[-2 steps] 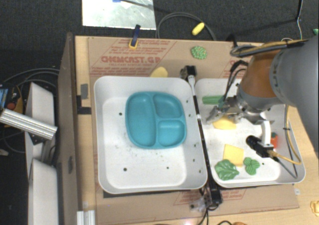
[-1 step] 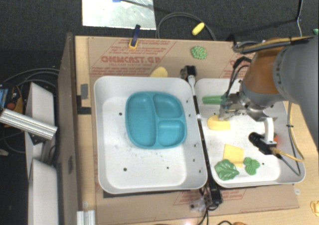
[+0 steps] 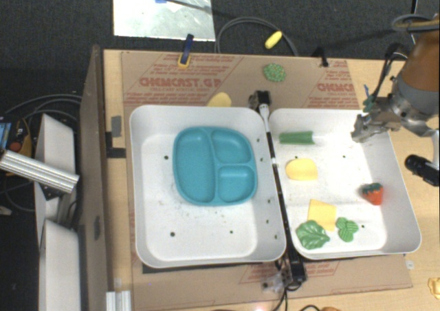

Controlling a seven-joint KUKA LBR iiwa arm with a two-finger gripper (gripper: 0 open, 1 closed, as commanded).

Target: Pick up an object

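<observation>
The right bin (image 3: 394, 180) holds a green stick-shaped piece (image 3: 296, 138), a yellow rounded piece (image 3: 301, 169), a yellow wedge (image 3: 322, 212), two green leafy pieces (image 3: 313, 235) (image 3: 347, 228) and a red strawberry-like piece (image 3: 372, 194). My gripper (image 3: 364, 128) hangs over the bin's far right corner, away from all of them. Nothing shows between its fingers.
The left bin (image 3: 148, 165) carries a blue divided plate (image 3: 214, 166). On the cardboard behind the bins lie a yellow piece (image 3: 220, 100), a green round piece (image 3: 274, 72) and a blue-yellow clip (image 3: 185, 53). Cables run along the back.
</observation>
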